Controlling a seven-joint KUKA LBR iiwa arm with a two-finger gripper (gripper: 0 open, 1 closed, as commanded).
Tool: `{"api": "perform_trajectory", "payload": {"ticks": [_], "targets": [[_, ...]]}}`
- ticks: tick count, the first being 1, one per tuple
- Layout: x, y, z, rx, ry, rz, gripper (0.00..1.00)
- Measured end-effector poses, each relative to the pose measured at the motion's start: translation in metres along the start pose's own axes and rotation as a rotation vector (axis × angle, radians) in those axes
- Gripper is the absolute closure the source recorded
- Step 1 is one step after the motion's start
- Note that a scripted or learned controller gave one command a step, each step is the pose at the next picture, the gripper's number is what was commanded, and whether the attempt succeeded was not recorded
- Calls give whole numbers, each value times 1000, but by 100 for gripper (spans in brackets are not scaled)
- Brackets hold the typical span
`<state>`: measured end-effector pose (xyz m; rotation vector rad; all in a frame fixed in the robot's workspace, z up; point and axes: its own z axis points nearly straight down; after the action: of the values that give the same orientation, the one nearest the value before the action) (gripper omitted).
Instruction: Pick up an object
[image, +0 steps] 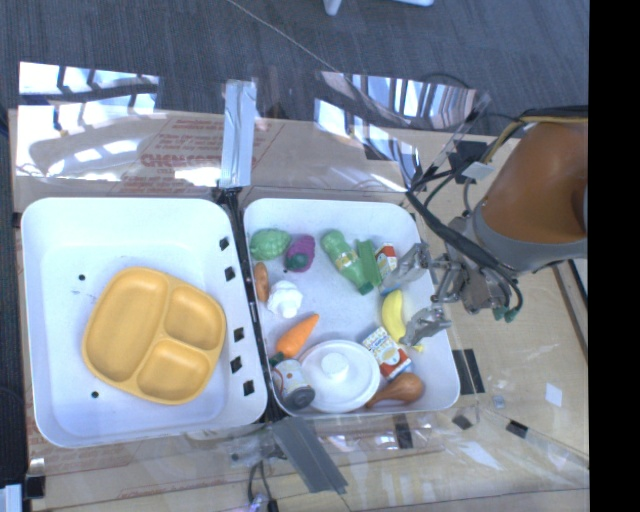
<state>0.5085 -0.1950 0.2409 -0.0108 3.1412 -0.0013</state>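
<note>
The round white lidded dish (340, 376) is covering part of the brown pear-shaped toy (396, 390). The small packet's (384, 346) print is reading too small to make out.

One camera is looking down at a slant from above the bench (520, 400), taking in both bins (60, 400).
</note>
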Motion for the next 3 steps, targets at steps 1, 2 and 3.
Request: {"api": "perform_trajectory", "payload": {"ticks": [1, 2, 3], "targets": [[5, -14, 124, -1, 1, 27, 0], [9, 7, 144, 3, -11, 161, 0], [7, 9, 134, 3, -13, 151, 100]]}}
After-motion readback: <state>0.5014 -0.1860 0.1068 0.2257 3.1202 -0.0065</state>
